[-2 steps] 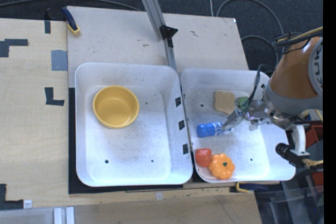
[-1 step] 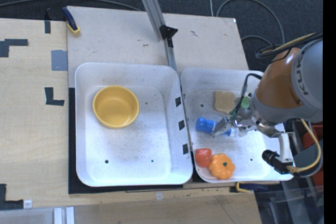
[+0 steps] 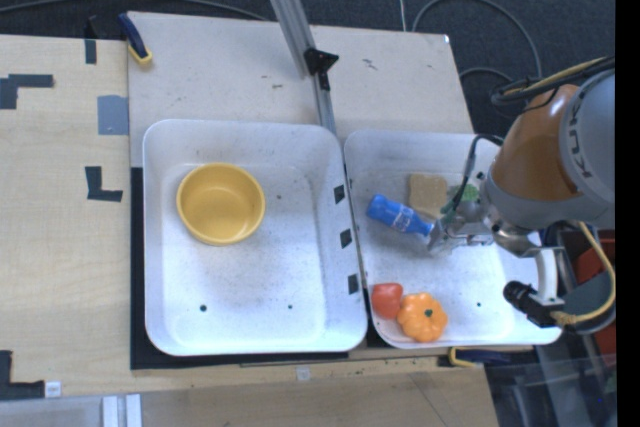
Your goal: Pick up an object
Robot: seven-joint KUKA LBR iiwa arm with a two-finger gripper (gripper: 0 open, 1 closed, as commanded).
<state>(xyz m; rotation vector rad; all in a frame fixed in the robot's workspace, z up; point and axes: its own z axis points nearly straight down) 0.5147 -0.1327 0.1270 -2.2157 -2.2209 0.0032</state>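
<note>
In the right bin [image 3: 455,315] lie a blue bottle-like object [image 3: 398,214], a tan block [image 3: 428,194], a small green object [image 3: 466,194] partly hidden by the arm, a red object [image 3: 387,297] and an orange pumpkin-shaped toy [image 3: 422,317]. My gripper [image 3: 440,237] hangs low over the bin's middle, just right of the blue object's end and touching or nearly touching it. The grey arm with its orange band [image 3: 535,155] covers the bin's right side. A yellow bowl [image 3: 221,203] sits in the left bin [image 3: 170,315].
A slanted metal pole [image 3: 290,5] runs from the top down to the divide between the bins. A blue-and-yellow tool [image 3: 135,39] lies on the board at upper left. Cables trail across the dark floor behind the bench.
</note>
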